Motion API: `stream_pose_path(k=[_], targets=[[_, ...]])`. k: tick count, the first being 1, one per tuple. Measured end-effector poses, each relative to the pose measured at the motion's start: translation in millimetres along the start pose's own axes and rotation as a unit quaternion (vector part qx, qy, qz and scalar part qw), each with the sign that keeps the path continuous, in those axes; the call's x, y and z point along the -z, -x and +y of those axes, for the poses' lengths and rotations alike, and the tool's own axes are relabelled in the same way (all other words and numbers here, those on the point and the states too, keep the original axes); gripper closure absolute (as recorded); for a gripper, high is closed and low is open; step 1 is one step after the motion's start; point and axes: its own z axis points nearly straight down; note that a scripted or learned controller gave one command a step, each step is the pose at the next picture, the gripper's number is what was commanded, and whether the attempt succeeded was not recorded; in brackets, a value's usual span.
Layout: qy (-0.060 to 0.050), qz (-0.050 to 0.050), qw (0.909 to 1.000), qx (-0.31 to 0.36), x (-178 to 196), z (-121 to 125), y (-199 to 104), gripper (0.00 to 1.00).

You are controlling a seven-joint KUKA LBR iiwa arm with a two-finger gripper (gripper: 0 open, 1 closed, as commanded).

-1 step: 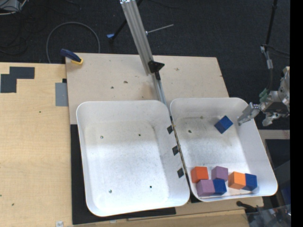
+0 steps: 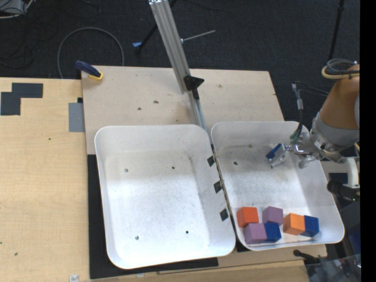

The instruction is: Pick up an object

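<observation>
My gripper (image 2: 292, 159) hangs over the upper part of the right bin (image 2: 252, 135), with its two fingers spread apart and nothing between them. A small blue block (image 2: 274, 152) lies right by the left finger, on its outer side, and seems to touch it. Along the bin's near edge lies a cluster of several blocks: an orange one (image 2: 248, 215), a purple one (image 2: 272, 214), another purple one (image 2: 255, 232), a blue one (image 2: 272, 232), an orange one (image 2: 294, 222) and a blue one (image 2: 311, 225).
The left bin (image 2: 117, 157) sits beside the right one, joined by black clips (image 2: 217, 186) on the shared rim. A slanted aluminium bar (image 2: 173, 46) rises behind the bins. The grey and orange arm (image 2: 341, 113) comes in from the right.
</observation>
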Motion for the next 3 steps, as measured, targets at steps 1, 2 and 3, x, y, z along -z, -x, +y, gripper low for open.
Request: stream_pose_path(k=[1, 2, 3], targets=[[0.006, -0.002, 1.0, 0.0, -47.7, 50.5, -3.8, 0.0], [0.003, -0.002, 1.0, 0.002, -36.4, 49.2, -4.4, 1.0], [0.004, 0.001, 1.0, 0.003, -9.8, 61.0, -106.2, 1.0]])
